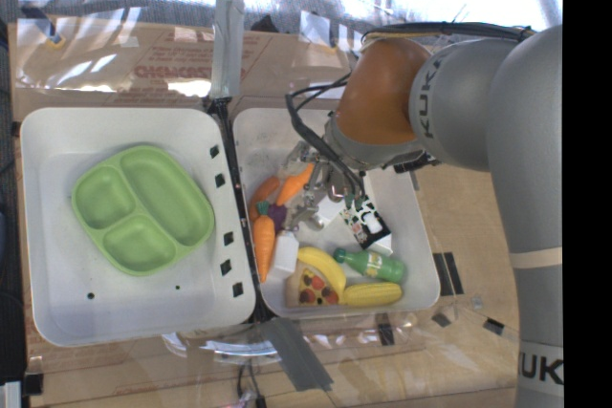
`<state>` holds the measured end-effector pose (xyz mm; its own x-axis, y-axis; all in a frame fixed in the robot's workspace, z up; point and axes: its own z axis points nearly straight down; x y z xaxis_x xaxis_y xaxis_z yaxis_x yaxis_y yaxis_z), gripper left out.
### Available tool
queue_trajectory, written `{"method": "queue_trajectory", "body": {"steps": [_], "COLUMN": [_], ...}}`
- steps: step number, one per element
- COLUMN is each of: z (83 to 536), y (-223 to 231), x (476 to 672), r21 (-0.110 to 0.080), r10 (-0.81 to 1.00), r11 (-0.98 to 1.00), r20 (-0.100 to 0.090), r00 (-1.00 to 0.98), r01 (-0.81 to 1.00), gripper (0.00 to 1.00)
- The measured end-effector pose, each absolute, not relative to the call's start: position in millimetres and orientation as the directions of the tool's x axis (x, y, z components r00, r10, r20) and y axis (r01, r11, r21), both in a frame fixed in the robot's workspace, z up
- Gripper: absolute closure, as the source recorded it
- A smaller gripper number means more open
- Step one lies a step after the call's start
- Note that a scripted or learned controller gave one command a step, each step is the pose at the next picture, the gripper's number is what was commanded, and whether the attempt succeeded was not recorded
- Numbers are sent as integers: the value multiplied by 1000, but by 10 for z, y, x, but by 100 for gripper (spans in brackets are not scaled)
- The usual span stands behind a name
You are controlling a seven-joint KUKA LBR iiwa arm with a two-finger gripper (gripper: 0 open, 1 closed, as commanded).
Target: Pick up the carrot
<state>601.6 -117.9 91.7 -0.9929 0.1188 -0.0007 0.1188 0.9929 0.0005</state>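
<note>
An orange carrot (pixel 264 245) lies upright along the left wall of the right bin (pixel 422 244). A second orange carrot-like piece (pixel 295 182) lies slanted just above it, and its lower end touches the gripper. My gripper (pixel 311 198) hangs low in the middle of the right bin, under the orange wrist band (pixel 378 96). It is about a hand's width to the right of the long carrot. Its metal parts blend into the clutter beneath it.
A green three-part plate (pixel 143 208) lies in the left bin (pixel 48 301). The right bin also holds a banana (pixel 325 268), a green bottle (pixel 374 265), a pizza slice (pixel 306 288), a black-and-white carton (pixel 364 222) and a purple piece (pixel 274 211).
</note>
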Motion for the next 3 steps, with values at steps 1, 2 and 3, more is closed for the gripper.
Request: {"method": "queue_trajectory", "body": {"steps": [1, 2, 3], "z": [992, 2582, 4353], "y": [-1164, -1774, -2095], "x": [6025, 6180, 6588], "r21": [1, -4, -5], "r10": [114, -18, -119], "r11": [993, 1000, 993], "r20": [2, -8, -10], "r00": [-993, -1000, -993], "r01": [114, -18, -119], "gripper": [100, 100, 100]}}
